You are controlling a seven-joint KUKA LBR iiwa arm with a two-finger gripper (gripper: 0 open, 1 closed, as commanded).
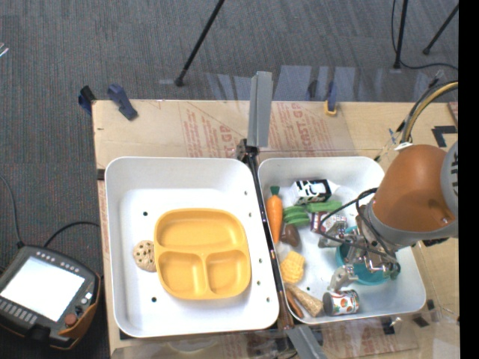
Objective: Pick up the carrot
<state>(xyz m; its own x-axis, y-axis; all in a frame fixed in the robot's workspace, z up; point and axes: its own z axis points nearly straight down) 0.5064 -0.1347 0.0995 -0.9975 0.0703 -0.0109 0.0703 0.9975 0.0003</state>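
The carrot [275, 214], orange with a green top, lies lengthwise against the left wall of the right bin [389, 172]. My gripper [346, 264] hangs over the middle of that bin, to the right of the carrot and lower in the view, well apart from it. Its metal fingers point down-left above a teal object [372, 270] and a small can [341, 302]. I see nothing between the fingers.
Around the carrot lie green beans [305, 215], a brown piece [290, 236], a corn cob [292, 266], a black-and-white toy [312, 190] and a cone [305, 301]. The left bin [127, 200] holds a yellow divided tray [202, 253] and a cookie [144, 255].
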